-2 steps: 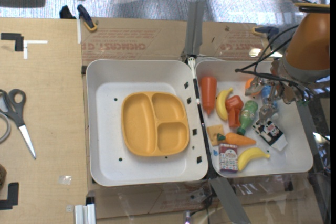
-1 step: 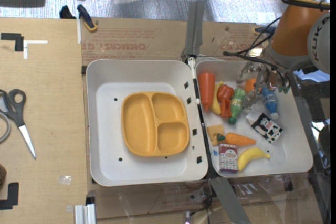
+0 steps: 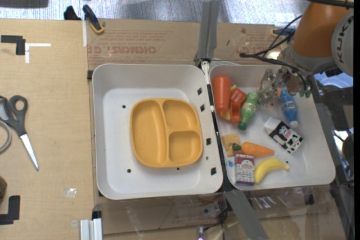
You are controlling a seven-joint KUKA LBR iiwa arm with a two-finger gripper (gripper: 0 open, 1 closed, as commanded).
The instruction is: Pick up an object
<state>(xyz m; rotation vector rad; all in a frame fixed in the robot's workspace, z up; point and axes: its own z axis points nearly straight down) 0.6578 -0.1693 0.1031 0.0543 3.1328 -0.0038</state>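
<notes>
Two white bins (image 3: 107, 177), jaws (image 3: 271, 87) over green bottle (image 3: 248, 110)

Robotics lab, plywood bench (image 3: 45, 121) (scissors (image 3: 19, 126) lying out), cardboard (image 3: 146, 42), cables (image 3: 270, 53)

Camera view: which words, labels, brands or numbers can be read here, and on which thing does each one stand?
"KU", white letters cut by the frame edge, on the grey arm.
Red print on the cardboard sheet: upside down and too faint to read.
Small carton: picture label, too small to read.
Blue bottle: label blurred.
</notes>
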